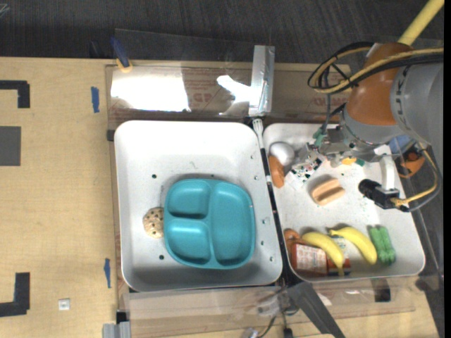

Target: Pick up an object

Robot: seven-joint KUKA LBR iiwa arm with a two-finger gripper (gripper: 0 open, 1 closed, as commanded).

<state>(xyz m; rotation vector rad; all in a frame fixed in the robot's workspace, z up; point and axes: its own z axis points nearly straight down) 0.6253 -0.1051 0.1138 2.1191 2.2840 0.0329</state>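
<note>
Two bins sat before me; the right bin (416,248) held bananas (345,243), a bread roll (327,190), a green thing (381,244) and a can (310,258). I judged the roll easiest: descend straight, straddle its short side. My gripper (316,162) hung just above-left of it; whether spread or pinched, I couldn't tell.

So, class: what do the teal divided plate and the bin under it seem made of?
Teal divided plate: probably moulded plastic, smooth with a soft sheen and rounded compartments. Left bin: looks like white plastic or coated metal, matte with small dark specks; the view leaves it open.
</note>
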